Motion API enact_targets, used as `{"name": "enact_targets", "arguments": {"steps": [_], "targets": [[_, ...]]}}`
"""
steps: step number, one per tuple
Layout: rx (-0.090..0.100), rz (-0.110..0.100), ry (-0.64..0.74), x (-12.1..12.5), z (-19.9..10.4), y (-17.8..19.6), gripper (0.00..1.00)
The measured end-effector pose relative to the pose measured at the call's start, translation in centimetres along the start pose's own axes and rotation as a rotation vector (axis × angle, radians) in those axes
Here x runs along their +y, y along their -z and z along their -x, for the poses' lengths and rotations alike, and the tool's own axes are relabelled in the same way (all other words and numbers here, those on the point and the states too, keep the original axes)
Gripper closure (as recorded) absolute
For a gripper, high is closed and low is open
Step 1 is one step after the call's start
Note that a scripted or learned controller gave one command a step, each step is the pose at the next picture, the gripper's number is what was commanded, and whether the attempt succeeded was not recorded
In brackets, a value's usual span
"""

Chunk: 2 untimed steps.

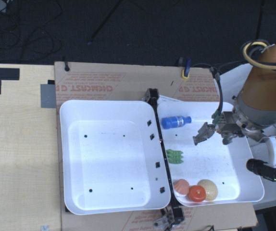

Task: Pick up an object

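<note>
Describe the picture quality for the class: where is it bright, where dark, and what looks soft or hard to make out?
Camera view: the two white bins are brightly lit and nearly washed out; the floor behind the bench is very dark; the gripper looks soft and blurred; the blue bottle and green item read clearly.

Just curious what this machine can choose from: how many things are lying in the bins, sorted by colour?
Blue: 1, the blue bottle
Green: 1, the green toy
Pink: 1, the pink ball
Red: 1, the red ball
Tan: 1, the tan ball
Total: 5
</note>
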<state>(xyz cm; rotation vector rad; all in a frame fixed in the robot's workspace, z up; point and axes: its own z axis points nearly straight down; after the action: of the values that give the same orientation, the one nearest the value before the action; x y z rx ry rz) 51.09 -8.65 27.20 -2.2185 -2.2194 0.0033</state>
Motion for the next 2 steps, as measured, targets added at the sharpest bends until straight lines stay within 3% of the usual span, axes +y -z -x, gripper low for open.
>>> {"name": "enact_targets", "arguments": {"steps": [1,2], "targets": [[-0.002,-0.002,-0.005,-0.2,4.9,-2.0,0.00],[0.001,-0.002,-0.002,-0.1,4.6,-0.9,1.00]]}}
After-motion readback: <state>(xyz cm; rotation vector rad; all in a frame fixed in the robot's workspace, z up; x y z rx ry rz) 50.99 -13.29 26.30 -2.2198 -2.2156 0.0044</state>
